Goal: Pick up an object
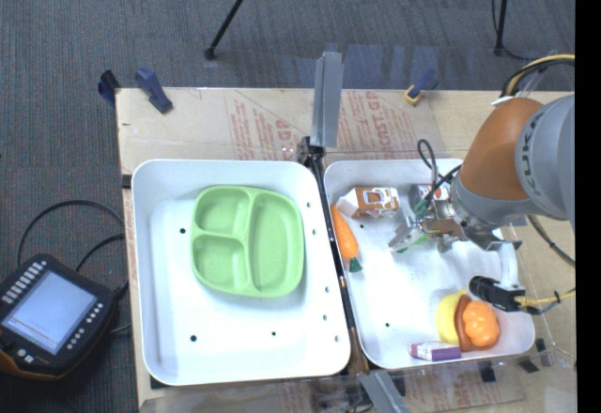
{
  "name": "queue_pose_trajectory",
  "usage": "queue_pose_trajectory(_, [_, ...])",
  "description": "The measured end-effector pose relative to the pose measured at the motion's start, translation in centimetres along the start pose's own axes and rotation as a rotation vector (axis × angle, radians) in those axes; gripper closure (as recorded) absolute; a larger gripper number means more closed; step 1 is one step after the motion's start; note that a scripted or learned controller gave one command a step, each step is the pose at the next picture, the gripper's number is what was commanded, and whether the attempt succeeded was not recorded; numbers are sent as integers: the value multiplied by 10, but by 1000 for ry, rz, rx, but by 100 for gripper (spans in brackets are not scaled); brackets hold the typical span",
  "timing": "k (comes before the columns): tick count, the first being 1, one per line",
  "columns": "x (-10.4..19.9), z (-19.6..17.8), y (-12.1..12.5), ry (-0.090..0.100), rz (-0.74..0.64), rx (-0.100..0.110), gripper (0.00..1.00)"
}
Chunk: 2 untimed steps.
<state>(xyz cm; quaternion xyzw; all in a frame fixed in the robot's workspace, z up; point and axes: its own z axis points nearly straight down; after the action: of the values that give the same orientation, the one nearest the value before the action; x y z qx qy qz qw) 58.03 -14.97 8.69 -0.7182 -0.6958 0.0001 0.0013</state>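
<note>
The grey arm with its orange band reaches in from the right, and its two-finger gripper (420, 231) hangs low over the right-hand shallow white bin (399, 345), in the open stretch between the items, so it looks to be mid-approach and not yet on anything. From here I cannot tell how far apart its jaws stand, and nothing shows between them.

The pickable things all lie in that right bin, four by my count: one small brown and white packet (374, 202) at the far left corner, one orange carrot-shaped toy (345, 235) lying along the left wall, one yellow and orange rounded toy (468, 321) at the near right, and one flat pink and white box (434, 351) against the near wall. The packet and carrot are nearest the gripper.

The left white bin (160, 308) holds one pale green three-compartment plastic tray (250, 240), likely just stock.
</note>
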Motion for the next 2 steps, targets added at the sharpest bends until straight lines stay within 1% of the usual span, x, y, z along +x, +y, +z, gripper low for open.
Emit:
queue_pose_trajectory(1, [-24,0,21,0,24,1,0])
queue_pose_trajectory(2, [-4,1,-48,1,27,3,0])
